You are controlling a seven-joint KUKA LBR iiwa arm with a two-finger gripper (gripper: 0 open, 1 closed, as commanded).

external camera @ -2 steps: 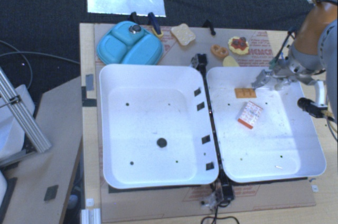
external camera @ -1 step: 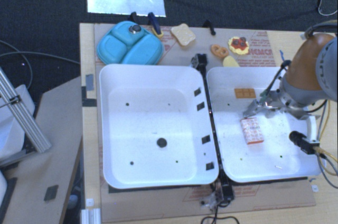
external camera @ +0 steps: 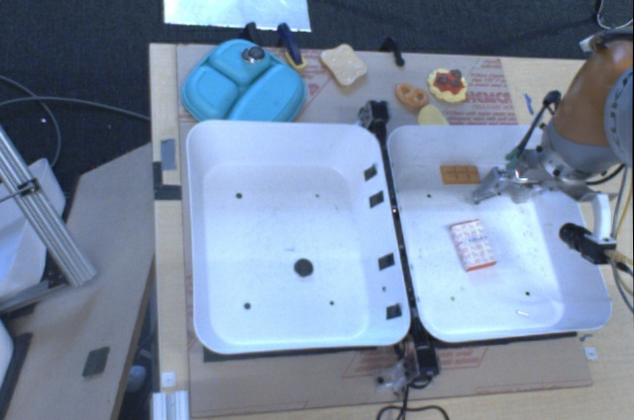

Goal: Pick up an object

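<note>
In the right bin (external camera: 555, 314) lie a small box with a red and white pattern (external camera: 473, 245) near the middle and a flat brown waffle-like piece (external camera: 460, 174) near the back wall. My gripper (external camera: 492, 184) hangs over the back of this bin, just right of the brown piece and above and right of the box. Nothing shows between its fingers. The arm comes in from the right edge. A small dark round object (external camera: 303, 266) lies in the left bin (external camera: 228, 210).
Behind the bins on the bench sit a blue divided plate (external camera: 243, 83), a slice of toast (external camera: 344, 65), a pretzel-like piece (external camera: 410, 95), a small tart with red topping (external camera: 448, 84) and a pale yellow piece (external camera: 431, 116). A black divider (external camera: 391, 230) runs between the bins.
</note>
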